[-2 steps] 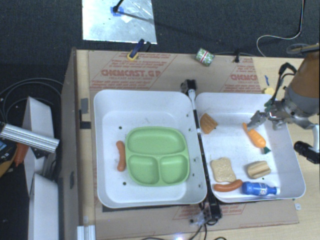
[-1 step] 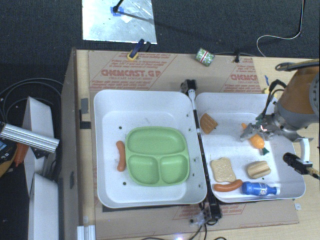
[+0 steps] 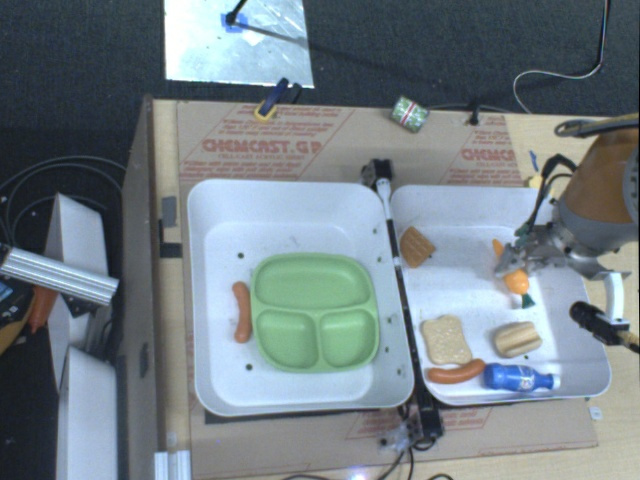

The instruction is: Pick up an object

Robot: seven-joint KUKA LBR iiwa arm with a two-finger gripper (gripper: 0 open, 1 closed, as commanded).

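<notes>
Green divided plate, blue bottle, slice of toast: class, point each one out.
green divided plate (image 3: 315,310): camera view, middle ridge.
blue bottle (image 3: 517,377): camera view, middle of body.
slice of toast (image 3: 446,340): camera view, centre of face.

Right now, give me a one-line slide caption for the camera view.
Arm's gripper over an orange in the right bin; green tray in the left bin.

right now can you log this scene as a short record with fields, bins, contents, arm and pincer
left bin: green divided plate, sausage beside the plate's left edge
right bin: orange fruit, two bread slices, bread roll, second sausage, blue bottle
arm: reaches in from the right
pincer: just above the orange fruit, grip unclear
bench extras: small green can behind the bins
</notes>
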